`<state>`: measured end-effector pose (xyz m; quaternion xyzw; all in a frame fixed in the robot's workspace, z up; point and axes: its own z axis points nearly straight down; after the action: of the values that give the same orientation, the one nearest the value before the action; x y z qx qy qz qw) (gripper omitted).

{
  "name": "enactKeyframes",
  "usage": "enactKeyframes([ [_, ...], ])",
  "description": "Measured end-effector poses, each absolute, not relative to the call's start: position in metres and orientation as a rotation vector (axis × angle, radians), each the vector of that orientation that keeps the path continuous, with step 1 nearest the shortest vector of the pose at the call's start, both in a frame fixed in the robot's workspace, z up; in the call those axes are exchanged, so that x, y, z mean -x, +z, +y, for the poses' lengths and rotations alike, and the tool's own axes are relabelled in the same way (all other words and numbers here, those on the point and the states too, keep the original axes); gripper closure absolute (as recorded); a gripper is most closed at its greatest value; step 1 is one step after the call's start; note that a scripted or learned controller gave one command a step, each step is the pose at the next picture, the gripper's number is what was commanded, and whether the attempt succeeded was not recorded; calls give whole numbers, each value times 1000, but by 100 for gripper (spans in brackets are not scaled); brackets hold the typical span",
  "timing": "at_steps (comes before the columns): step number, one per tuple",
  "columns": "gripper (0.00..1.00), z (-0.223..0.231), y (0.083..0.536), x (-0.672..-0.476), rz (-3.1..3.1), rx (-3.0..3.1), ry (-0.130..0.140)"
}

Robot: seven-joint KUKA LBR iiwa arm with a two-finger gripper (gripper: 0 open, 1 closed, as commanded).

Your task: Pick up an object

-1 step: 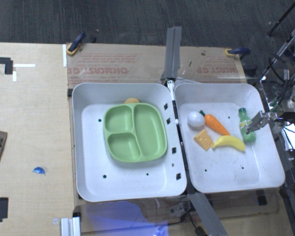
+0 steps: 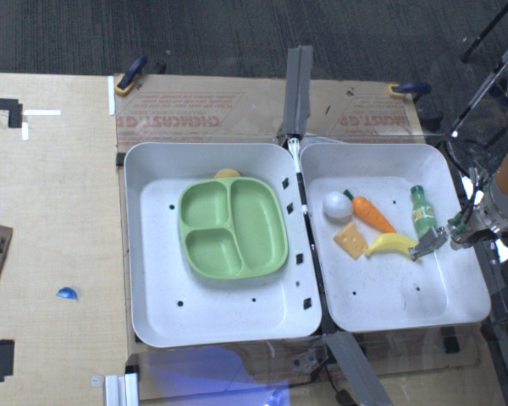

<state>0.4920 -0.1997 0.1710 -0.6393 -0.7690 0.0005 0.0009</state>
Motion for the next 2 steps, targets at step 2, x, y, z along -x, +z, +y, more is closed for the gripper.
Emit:
enactKeyframes([
  [2, 100, -178, 99, -556, -2342, 2096, 0],
])
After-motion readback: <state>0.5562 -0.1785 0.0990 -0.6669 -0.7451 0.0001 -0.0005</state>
